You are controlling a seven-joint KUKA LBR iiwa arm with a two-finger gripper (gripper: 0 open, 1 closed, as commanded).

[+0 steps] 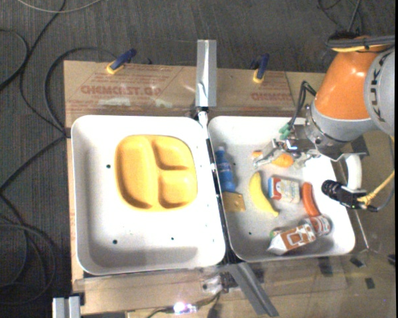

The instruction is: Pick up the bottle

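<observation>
Nearest, well right of the bottle (223, 169) toward the front: a tipped carton (297, 237). Further back, a banana (262, 194) near the bottle's right, a tan card (234, 203) just beside its near end. Bottle lying tight along the left wall of the right bin (215, 128). Farther still, well right of the bottle: gripper (282, 150) above a small orange piece (285, 159); open or shut, impossible to tell, nothing visibly held. Likely trouble: clipping that wall on descent, or rolling the bottle aside, with no room on its left. Open floor beyond the bottle's far end, plus a narrow strip on its right.
</observation>
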